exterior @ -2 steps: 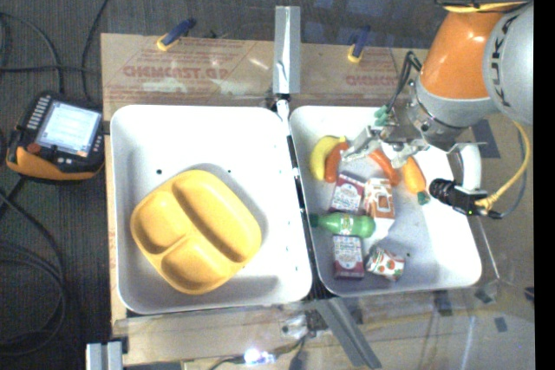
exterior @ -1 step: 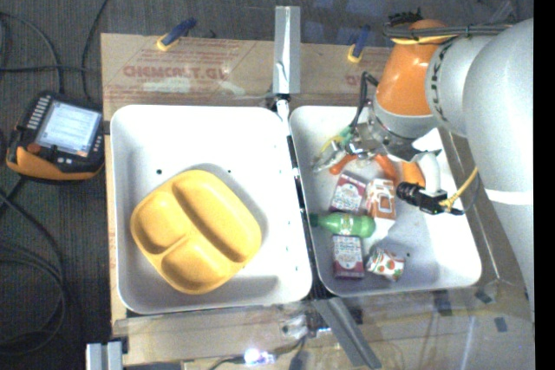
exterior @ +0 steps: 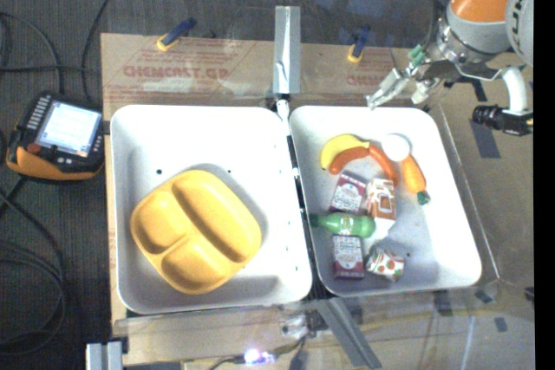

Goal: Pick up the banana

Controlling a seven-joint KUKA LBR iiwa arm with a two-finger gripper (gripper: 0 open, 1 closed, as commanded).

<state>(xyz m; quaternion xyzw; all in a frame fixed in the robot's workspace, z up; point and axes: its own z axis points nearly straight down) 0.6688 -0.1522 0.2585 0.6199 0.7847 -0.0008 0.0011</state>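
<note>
Your gripper (exterior: 392,87) hangs upper right of frame over the right bin's (exterior: 451,269) back rim; can't tell how it's set. The banana (exterior: 340,147) lies down-left of it, in that bin's upper part, long axis roughly left-right. Smooth yellow curve, touching an orange sausage-shaped toy (exterior: 368,154); 1 carrot (exterior: 414,175) near.
</note>
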